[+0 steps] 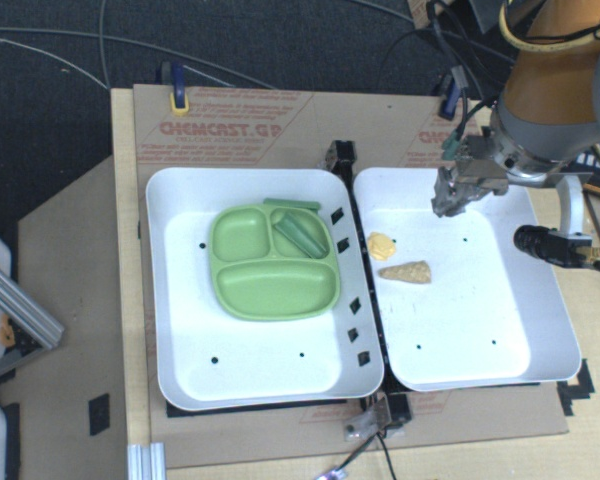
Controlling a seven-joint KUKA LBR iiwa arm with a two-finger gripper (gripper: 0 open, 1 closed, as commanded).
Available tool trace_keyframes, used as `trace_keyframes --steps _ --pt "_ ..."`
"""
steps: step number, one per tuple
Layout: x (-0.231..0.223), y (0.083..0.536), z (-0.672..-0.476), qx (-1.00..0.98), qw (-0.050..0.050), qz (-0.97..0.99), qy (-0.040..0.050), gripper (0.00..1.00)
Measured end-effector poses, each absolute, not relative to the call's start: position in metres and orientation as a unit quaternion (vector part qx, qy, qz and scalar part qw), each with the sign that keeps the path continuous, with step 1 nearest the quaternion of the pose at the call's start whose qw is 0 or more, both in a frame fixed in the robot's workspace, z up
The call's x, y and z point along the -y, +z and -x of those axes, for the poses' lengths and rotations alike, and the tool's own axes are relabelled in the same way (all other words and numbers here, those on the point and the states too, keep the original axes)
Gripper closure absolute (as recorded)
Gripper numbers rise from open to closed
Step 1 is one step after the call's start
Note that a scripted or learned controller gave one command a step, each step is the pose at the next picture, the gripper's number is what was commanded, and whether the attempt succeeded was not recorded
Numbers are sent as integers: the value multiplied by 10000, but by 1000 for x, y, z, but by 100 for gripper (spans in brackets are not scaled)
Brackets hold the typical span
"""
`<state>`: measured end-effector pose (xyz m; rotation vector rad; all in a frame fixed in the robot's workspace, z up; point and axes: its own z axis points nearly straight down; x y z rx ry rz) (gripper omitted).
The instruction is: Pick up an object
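Two small food-like pieces lie in the right bin (510, 358) near its left wall: a pale yellow lump (381, 246) and a tan wedge (408, 272) just below it. My gripper (447, 206) hangs over the upper part of the right bin, up and to the right of both pieces, clear of them. Nothing shows between its fingertips. The left bin (180, 358) holds a green divided plate (273, 265) with a green stick-like piece (301, 233) in its upper right compartment.
A flat green strip (292, 205) lies along the plate's upper edge. A black divider with clips (351, 258) runs between the bins. Cardboard (230, 123) lies under both bins, with a blue and yellow clamp (180, 88) at the upper left.
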<state>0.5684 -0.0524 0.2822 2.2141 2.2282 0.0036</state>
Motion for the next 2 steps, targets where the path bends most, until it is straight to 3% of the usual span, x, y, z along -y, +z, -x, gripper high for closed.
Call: trace_keyframes --steps 2 --pt "-45 262 -596 -7089 0 -7054 10 100"
